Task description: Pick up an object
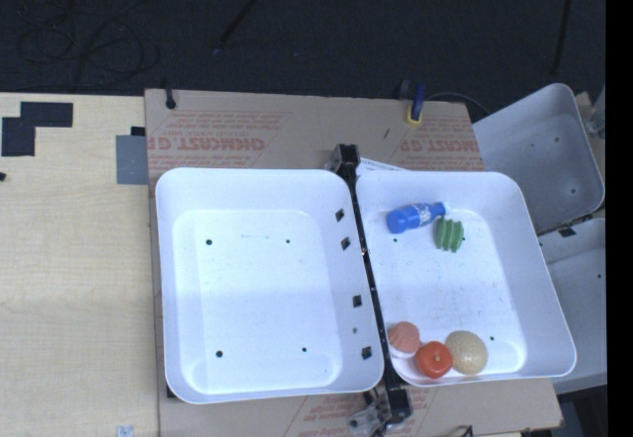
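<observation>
Hand: can't tell whether open or closed, so nothing can be said abt a grip; judging by how things lie, no pick has been made yet.

Camera view, all places given vs the black clip strip (358, 257) joining the two bins:
- Left bin (247, 297) lies on the strip's left side.
- Right bin (534, 277) lies on its right side and carries all five items.
- Blue bottle (415, 217): just right of the strip, near its far end. It lies flat on its side.
- Green ridged piece (450, 233): a bit further from the strip, close beside the bottle but apart from it.
- Pink round piece (403, 336), red ball (433, 359), yellowish ball (467, 351): bunched near the strip's near end, against the bin's front wall, touching or nearly so. Prob. rolled there, since round things settle in a corner.

Likely target, imo: the bottle. It has free floor round it, whereas the cluster is crowded by the wall.

Bottle's long axis runs roughly crosswise to the strip, tilted slightly. The fat end faces the strip and the narrow end points away, twd the far right corner. Cap details too small to tell. A grasp across the short axis looks best.

Both bins sit on cardboard (257, 129) on the worktop (69, 257), prob. to keep them fixed.
</observation>
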Controlling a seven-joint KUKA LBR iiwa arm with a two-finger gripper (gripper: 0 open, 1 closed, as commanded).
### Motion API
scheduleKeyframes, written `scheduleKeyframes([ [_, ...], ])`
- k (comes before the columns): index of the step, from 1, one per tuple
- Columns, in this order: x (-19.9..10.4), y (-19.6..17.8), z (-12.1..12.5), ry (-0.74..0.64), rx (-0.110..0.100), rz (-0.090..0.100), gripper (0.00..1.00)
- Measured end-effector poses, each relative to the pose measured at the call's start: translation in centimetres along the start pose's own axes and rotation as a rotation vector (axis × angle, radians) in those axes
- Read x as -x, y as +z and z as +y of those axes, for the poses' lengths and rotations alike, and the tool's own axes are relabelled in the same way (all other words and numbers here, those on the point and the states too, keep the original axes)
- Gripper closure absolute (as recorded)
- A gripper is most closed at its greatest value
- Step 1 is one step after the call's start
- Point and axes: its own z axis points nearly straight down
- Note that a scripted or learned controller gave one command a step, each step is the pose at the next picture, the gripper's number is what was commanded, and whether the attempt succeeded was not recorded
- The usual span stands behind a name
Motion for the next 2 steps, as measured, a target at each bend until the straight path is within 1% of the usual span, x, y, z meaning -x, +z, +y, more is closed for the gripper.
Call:
scheduleKeyframes([
  [1,-0.1,1.6,-3.9,0.003,-0.013,0.005,1.0],
  [2,-0.1,4.4,-7.8,0.004,-0.015,0.005,1.0],
])
